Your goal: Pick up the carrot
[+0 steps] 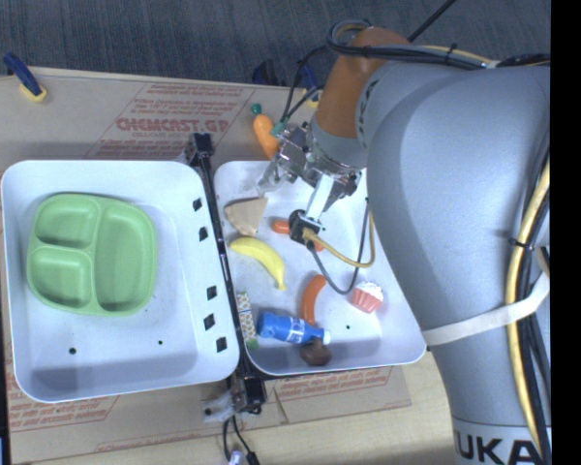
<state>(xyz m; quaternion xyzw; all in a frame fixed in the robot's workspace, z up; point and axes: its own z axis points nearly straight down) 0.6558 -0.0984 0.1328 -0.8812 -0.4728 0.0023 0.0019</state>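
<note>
We saw the two-finger gripper point(292, 194) released (nothing between fingers), while the orange tapered carrot point(264, 135) lay outside the right white bin's point(399, 342) far edge; reaching there risked hitting this rim.

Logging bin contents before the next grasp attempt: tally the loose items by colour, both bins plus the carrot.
Orange: 3, carrot, sausage, small piece
Yellow: 1, banana
Green: 1, divided plate
Blue: 1, bottle
Pink: 1, cupcake
Tan: 1, bread slice
Brown: 1, round piece
Total: 9
</note>
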